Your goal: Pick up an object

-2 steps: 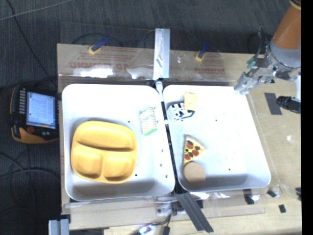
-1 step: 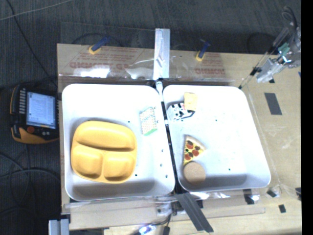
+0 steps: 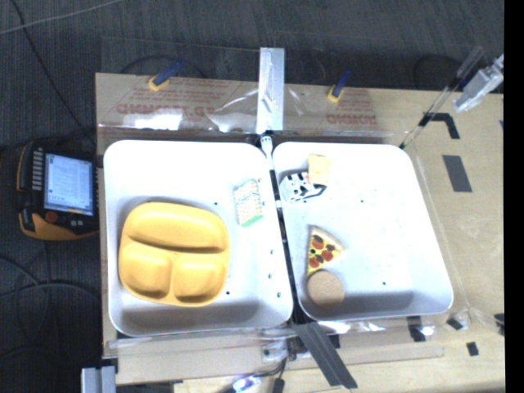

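The left bin point(image 3: 147, 158) holds a large yellow divided tray point(image 3: 173, 250) and a small green-and-white packet point(image 3: 248, 202) near its right wall. In the right bin point(image 3: 409, 219) lie a toy pizza slice point(image 3: 322, 251), a round tan disc point(image 3: 326, 287) just below it, a pale yellow block point(image 3: 318, 168) and a small black-and-white piece point(image 3: 298, 188) by the left wall.
A handheld pendant with a lit screen point(image 3: 59, 190) lies left of the bench. Clear plastic sheeting with clips point(image 3: 246, 105) is fixed behind the bins. A divider ridge point(image 3: 281, 228) separates the two bins. Cables run over the dark floor.
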`<state>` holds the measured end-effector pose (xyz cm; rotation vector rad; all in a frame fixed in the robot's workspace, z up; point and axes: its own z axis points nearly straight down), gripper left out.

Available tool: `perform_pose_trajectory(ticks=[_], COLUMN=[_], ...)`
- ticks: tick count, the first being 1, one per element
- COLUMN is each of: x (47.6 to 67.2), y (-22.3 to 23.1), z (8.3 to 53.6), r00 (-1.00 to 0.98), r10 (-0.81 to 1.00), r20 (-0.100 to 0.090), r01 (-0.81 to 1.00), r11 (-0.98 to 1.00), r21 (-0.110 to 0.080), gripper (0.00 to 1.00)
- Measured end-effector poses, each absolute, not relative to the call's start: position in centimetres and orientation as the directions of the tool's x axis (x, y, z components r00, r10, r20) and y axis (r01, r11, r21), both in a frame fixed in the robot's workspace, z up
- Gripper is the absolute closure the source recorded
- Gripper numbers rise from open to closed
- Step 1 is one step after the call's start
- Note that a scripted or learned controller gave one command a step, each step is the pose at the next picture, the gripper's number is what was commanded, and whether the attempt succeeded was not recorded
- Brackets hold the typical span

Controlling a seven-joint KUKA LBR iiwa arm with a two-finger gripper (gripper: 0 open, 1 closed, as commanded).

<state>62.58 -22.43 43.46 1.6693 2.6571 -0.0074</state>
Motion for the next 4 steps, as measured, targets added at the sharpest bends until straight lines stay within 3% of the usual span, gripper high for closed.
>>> perform_pose_trajectory(ticks=[1, 2, 4], x=[66.96, 66.16, 66.00], y=[-22.30, -22.37, -22.40], z=[43.44, 43.50, 43.48], r00=[-0.629, -0.841, -0.994], r10=[0.778, 0.541, 0.112], r20=[-0.005, -0.004, -0.003], r01=[0.778, 0.541, 0.112], r11=[0.629, 0.841, 0.994], r21=[-0.002, -0.003, -0.005], gripper=[1.00, 1.00, 1.00])
